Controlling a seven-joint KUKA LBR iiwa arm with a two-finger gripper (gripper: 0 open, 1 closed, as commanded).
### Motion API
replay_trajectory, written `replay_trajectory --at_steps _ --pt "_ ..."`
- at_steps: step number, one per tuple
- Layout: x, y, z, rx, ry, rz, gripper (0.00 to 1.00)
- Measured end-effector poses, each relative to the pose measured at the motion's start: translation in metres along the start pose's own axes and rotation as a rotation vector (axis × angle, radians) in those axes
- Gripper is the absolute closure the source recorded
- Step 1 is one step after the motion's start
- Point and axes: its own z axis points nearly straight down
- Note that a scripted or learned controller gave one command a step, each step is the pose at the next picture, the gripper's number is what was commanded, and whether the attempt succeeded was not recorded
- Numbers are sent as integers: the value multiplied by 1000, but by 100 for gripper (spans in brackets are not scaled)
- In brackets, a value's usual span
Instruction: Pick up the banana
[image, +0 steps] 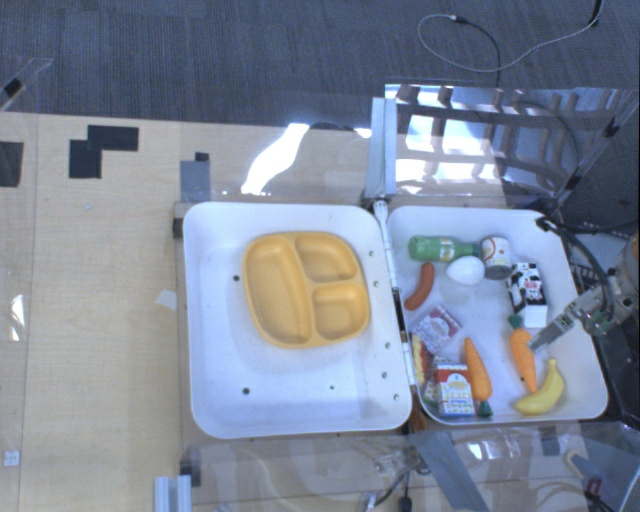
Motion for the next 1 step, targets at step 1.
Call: replay_trajectory --at_steps 1 --pt "-1 2 -10 -3 -4 -3 100"
